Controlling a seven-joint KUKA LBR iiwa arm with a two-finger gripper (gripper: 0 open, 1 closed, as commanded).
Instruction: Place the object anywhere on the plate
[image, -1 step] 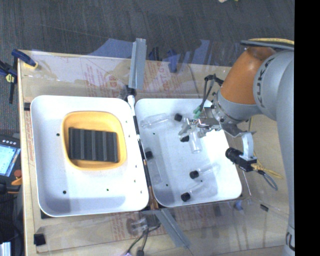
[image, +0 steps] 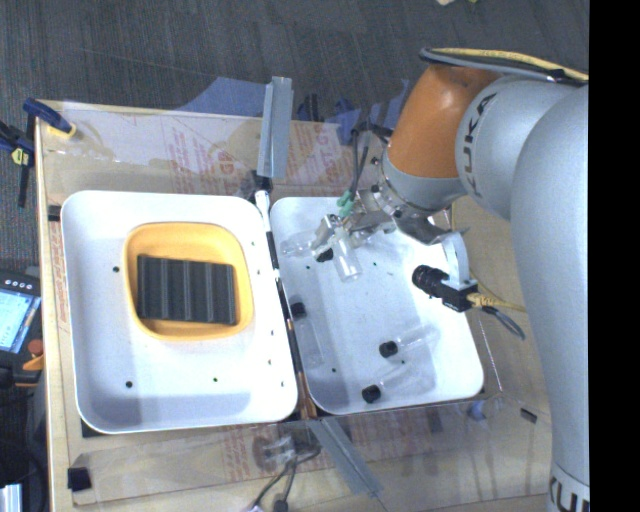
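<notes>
The yellow plate (image: 185, 236) lies in the middle of the left bin (image: 90, 380), flat and open from above, so anything dropped over it should land well. A dark ribbed block (image: 187, 290) already covers most of its inner part, which leaves approx. only the rim and a narrow border free. The things to pick are in the right bin (image: 350, 325), probably put there loose for the program to search. One clear tube (image: 408, 343) with a black cap lies on its side near the lower right, and a second clear tube (image: 388, 386) lies just below it, close to the front wall. They are near each other but, I think, apart. So the task's thing is in the right bin, well apart from the plate, and none of it is on the plate yet. The gripper (image: 338, 238) is low over the upper left corner of the right bin, near the wall btw. the two bins, with the orange band (image: 430, 120) of the arm above it. It is made of clear material and glare mixes with the white floor — I cannot tell if it is wide, narrow or holding sth. A small clear piece (image: 325, 252) with a dark end is right at it, but whether this is gripped or only lying beside, I cannot say.
</notes>
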